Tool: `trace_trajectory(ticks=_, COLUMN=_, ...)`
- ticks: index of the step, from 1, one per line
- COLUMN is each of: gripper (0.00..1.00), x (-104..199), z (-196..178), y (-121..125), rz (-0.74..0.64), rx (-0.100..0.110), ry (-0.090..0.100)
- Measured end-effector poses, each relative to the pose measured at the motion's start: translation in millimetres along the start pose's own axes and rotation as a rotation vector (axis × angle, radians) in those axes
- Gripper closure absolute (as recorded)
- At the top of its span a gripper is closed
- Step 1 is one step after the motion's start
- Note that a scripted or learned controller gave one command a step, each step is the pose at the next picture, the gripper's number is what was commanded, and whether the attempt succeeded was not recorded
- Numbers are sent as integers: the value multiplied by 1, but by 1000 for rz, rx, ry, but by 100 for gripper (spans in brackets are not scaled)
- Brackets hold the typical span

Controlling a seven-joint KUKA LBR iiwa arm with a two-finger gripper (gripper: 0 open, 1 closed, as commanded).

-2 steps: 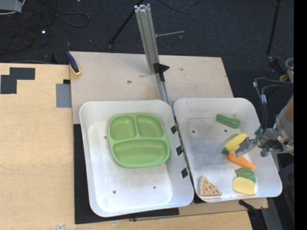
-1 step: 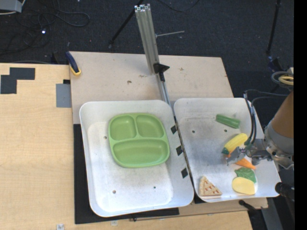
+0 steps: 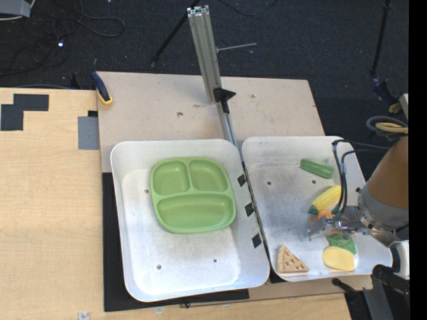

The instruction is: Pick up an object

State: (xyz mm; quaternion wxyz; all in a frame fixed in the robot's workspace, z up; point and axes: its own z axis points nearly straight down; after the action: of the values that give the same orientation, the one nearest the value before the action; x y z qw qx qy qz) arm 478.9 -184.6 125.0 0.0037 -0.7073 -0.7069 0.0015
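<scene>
The right bin [image 3: 280, 179] holds several toy foods. A green pickle-like piece [image 3: 316, 168] lies near the back, and a yellow corn cob [image 3: 327, 197] sits below it with a small orange bit [image 3: 319, 213] at its lower end. Toward the front are a green leafy piece [image 3: 343, 243], a yellow slice [image 3: 339, 259] and a tan waffle-patterned wedge [image 3: 291, 261]. My gripper [image 3: 325, 226] reaches in from the right, low over the bin floor between the corn cob and the green leafy piece. Nothing shows clearly held in it.
The left bin [image 3: 133, 245] carries a green divided plate [image 3: 193, 195]. A metal post [image 3: 208, 55] rises behind the bins. A black cable [image 3: 341, 172] loops over the right bin's far right side. The arm's grey body [image 3: 393, 185] covers the right rim.
</scene>
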Motion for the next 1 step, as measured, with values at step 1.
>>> trace_trajectory(ticks=1, gripper=0, x=-1, z=33, y=2, rz=0, rx=-8, ry=-2)
